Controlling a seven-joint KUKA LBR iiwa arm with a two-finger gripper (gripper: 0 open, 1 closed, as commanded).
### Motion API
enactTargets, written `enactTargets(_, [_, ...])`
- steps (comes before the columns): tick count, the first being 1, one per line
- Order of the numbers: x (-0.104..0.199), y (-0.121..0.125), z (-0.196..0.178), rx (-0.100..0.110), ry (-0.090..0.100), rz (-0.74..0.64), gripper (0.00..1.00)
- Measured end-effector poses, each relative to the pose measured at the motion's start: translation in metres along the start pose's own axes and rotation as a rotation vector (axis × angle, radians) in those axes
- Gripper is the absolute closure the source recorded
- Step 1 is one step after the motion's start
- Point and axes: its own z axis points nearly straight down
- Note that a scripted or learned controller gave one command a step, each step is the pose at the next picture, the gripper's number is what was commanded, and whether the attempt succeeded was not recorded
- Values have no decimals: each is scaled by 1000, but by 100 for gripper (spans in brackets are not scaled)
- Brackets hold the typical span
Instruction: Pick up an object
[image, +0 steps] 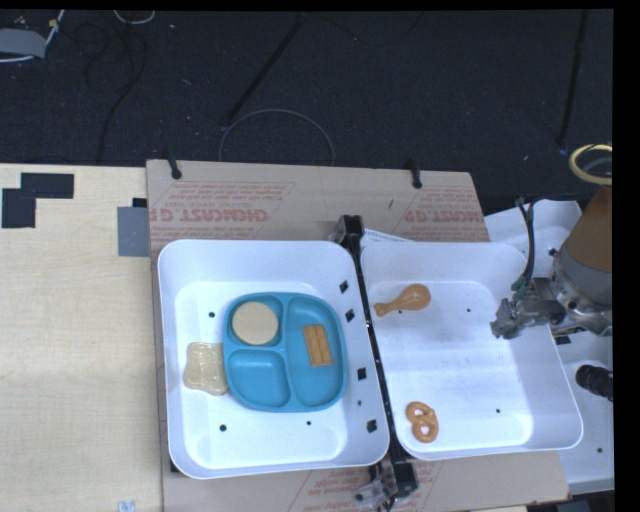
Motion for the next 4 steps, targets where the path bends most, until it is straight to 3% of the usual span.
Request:
enactTargets(1, [-1,1,-50,-1,0,0,100])
enactTargets(3, [98,12,-36,6,4,-3,100])
enactTargets(4, [148,32,-28,5,2,-3,100])
